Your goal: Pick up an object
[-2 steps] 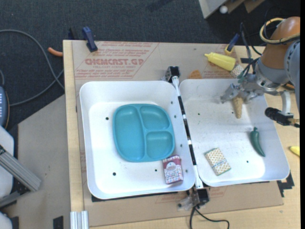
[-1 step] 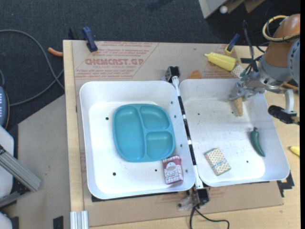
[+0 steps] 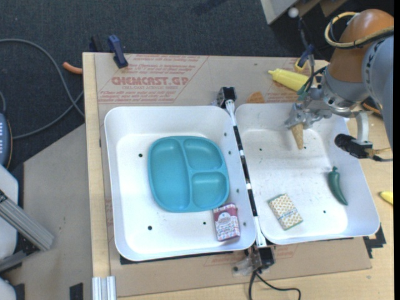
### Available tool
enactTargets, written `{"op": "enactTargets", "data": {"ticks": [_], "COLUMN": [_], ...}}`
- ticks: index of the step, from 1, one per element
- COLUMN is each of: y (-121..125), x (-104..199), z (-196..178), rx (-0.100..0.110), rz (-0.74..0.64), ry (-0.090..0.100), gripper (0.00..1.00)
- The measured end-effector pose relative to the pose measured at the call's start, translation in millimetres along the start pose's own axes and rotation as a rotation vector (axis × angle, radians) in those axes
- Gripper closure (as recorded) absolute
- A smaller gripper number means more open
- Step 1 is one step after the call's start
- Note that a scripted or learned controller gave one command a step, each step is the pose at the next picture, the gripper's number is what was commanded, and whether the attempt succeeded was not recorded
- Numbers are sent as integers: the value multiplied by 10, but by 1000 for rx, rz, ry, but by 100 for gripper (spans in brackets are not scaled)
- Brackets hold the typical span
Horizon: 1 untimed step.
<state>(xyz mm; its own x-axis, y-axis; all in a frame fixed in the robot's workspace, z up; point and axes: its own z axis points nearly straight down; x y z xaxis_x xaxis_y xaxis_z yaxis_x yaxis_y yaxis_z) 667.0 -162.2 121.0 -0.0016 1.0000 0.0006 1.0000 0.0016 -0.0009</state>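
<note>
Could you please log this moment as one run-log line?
tool over right bin, far edge | cone at tool tip | grasp unconfirmed

The counter (image 3: 187, 80) is a flat brown board printed with red lettering along its far portion. Two shallow white bins rest directly on it, side by side and touching along their inner edges: the left bin (image 3: 125, 167) and the right bin (image 3: 356, 211). A black clip (image 3: 227, 95) sits at the far end of the seam between the bins, and a second clamp (image 3: 257, 261) sits at its near end. A blue clamp (image 3: 117, 50) grips the far left edge of the counter. A yellow object (image 3: 289, 79) lies on the counter just beyond the right bin, with a small orange piece (image 3: 255, 97) near it.
</note>
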Motion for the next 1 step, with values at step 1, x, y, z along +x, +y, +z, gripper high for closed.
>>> {"op": "enactTargets", "data": {"ticks": [1], "y": [-95], "x": [939], "z": [-652], "rx": [-4], "rz": [0], "ry": [-1], "gripper": [100]}}
